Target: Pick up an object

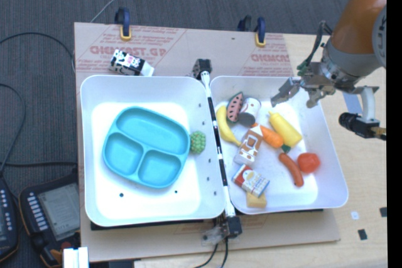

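Toys are lying scattered in the right bin [333, 188], right of centre in the frame: a banana [222, 126] along the bin's left wall, a watermelon slice [235, 106] and a can [249, 111] just above it, a corn cob [284, 127] touching a carrot [271, 136], a small carton [249, 145] in the middle, a second carton [252, 182] below it with a cheese wedge [255, 200] at its lower edge, and a sausage [292, 169] beside a tomato [308, 162] toward the lower right. Above the bin's upper right corner, the gripper [298, 94] is hanging with its fingers spread apart and nothing between them, just above the corn cob. The arm's orange band [359, 22] is sitting at the upper right of the frame. In the left bin [94, 135], a blue divided plate [146, 146] is resting at a tilt, with a green broccoli [198, 142] touching its right edge. A small black-and-white block [130, 63] is lying on the board above the left bin, and two clamps [124, 21] are gripping the board's top edge.
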Motion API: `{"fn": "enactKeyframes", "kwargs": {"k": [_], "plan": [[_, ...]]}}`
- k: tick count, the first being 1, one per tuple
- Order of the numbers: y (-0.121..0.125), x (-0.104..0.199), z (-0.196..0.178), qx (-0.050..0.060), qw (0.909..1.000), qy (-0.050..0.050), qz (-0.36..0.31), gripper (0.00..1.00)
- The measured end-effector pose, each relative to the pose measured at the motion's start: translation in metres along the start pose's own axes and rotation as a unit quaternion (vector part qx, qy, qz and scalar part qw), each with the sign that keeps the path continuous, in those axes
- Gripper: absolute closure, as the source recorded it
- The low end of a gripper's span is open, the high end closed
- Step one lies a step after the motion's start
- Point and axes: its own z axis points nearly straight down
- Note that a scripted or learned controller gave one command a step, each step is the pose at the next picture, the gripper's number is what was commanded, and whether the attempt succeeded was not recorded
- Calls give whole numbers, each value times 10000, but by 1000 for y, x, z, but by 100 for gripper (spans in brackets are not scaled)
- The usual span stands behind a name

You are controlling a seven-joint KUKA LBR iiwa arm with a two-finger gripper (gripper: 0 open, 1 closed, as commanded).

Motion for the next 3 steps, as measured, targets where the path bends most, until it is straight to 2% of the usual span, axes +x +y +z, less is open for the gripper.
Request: {"fn": "enactKeyframes", "kwargs": {"k": [1,2,3], "plan": [[8,26,138,-10,10000,-3,3,0],[8,26,132,14,10000,-4,-3,100],[-75,46,23,-37,10000,-5,13,100]]}}
